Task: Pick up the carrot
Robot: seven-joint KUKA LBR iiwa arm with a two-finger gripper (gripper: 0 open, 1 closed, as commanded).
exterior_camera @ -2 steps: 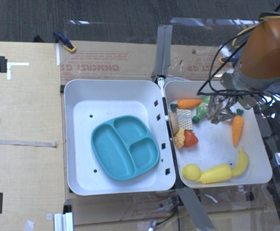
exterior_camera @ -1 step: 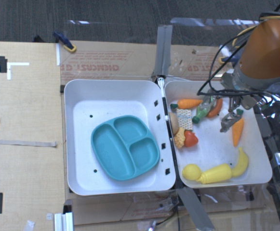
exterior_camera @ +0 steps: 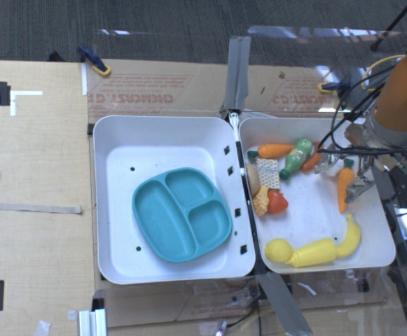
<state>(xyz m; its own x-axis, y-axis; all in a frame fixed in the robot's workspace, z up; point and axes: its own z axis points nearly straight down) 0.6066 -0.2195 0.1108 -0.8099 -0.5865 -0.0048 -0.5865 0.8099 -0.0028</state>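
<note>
Bins stood side by side on the bench. Nearest the camera in the right-hand shallow white plastic bin [exterior_camera: 371, 257] lay a yellow toy squash or gourd [exterior_camera: 305, 251] with a yellow toy banana [exterior_camera: 351, 236] touching its far end. Beyond these, against the divider, sat a red toy tomato or pepper [exterior_camera: 277, 201], a tan waffle-patterned piece [exterior_camera: 261, 201] and a speckled block [exterior_camera: 267, 172]. Farther still lay a green toy bottle-shaped vegetable [exterior_camera: 298, 155] and an orange piece with a green tip [exterior_camera: 274, 150], also carrot-like. The left-hand shallow white plastic bin [exterior_camera: 112, 187] held a teal three-compartment plate [exterior_camera: 182, 214].

The slim orange toy carrot [exterior_camera: 345, 187] hung roughly upright near the right bin's far right side, directly at the metal two-finger gripper [exterior_camera: 354, 185]. The fingers appeared closed on its upper part, though cables cluttered the spot.

Judgement: the grasp looked made and the lift was the step in hand. The next move called for a straight vertical raise, clear of the banana just below.
</note>
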